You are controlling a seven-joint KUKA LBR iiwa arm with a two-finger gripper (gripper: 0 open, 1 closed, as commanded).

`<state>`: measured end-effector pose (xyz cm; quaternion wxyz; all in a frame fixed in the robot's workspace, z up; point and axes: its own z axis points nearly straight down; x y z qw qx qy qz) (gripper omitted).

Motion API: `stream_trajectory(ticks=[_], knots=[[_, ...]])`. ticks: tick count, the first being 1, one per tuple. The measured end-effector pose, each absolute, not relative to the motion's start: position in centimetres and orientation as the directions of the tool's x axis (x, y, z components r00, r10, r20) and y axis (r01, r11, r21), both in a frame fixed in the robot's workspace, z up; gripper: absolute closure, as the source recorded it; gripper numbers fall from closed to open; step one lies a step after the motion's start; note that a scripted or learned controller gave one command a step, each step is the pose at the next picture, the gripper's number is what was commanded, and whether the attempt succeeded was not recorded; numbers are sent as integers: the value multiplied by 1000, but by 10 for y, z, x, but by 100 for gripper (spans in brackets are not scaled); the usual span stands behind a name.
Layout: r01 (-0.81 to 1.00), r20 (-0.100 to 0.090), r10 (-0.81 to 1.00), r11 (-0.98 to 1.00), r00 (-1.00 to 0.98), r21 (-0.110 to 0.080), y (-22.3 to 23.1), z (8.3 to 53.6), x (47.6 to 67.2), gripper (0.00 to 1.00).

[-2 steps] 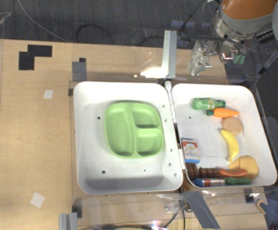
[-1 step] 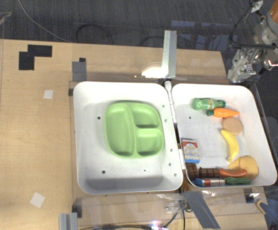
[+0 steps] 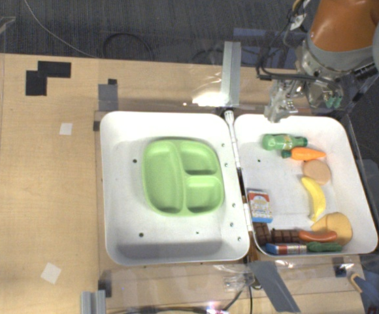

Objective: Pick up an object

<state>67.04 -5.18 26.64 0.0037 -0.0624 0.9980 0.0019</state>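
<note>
Right bin [image 3: 362,175], near edge: chocolate bar [image 3: 287,235], marker [image 3: 285,248], chilli [image 3: 320,237], orange-yellow fruit [image 3: 334,226]; midway: small carton [image 3: 259,205], banana [image 3: 315,196], tan round piece [image 3: 317,171]; far end: carrot [image 3: 306,154] touching green bottle [image 3: 282,142]. Left bin [image 3: 114,195]: green divided tray [image 3: 181,176]. Gripper [image 3: 282,104] hangs over the right bin's far rim, beyond the bottle, nothing seen in it; jaw opening cannot be told.

Pale wooden bench [image 3: 39,195] against dark carpeted floor [image 3: 144,15].

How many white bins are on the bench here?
2. The left bin holds a green divided tray; the right bin, touching it, holds assorted food items.
</note>
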Motion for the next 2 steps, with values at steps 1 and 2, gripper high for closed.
stream_trajectory(ticks=[1, 2], knots=[[-319, -11, -319, 948, -948, -6, -122, 282, 656, 100], [-126, -12, -126, 992, -992, 2, -30, 278, 665, 100]])
